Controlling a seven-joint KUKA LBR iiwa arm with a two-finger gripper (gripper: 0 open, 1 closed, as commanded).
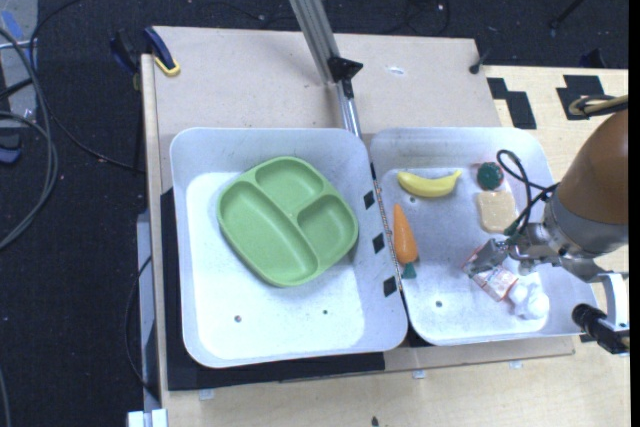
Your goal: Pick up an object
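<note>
Risk lies mainly in crowding; the gripper (492, 260) is low in the right bin (440, 315), right at a small red-and-white packet (495, 283) that lies against a white lumpy object (530, 300), so a closing grasp could, I judge, nudge both or pinch only the packet's edge and let it slip on the lift; whether the fingers are open or closed I cannot tell, since they are blurred and partly merged with the packet, and nothing is clearly held between them; a black cable (520, 177) loops above the wrist and might drag across the tan block (496, 210) just behind; other candidates lie farther left in the same bin: a yellow banana (430, 182), an orange carrot (403, 235), and a dark green round piece (488, 177) near the far wall; the left bin (260, 325) carries a green divided plate (288, 220); both bins sit on a pale wooden tabletop (260, 75); dark speckled floor with trailing cables surrounds it, and a slanted metal pole (305, 0) rises behind.
</note>
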